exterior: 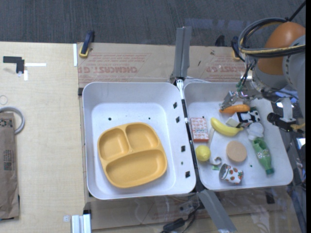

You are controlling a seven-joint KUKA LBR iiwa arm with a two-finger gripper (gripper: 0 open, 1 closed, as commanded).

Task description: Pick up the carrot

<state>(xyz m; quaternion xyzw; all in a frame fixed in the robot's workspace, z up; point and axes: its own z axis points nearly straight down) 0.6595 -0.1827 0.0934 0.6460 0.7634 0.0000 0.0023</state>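
Note:
The carrot (pixel 236 108) is a short orange piece lying in the right bin (pixel 282 176), near its back wall. My gripper (pixel 234 99) hangs right over the carrot's back edge, at the end of the grey arm with the orange band (pixel 286 38). Whether it touches the carrot cannot be told from this angle.
Close around the carrot lie a banana (pixel 224 127), a black-and-white toy (pixel 252 116), a red-and-white box (pixel 198 129), a lemon (pixel 202 153), a tan disc (pixel 236 152), a green bottle (pixel 262 155) and a patterned cup (pixel 231 174). A yellow divided plate (pixel 132 153) sits in the left bin (pixel 97 101).

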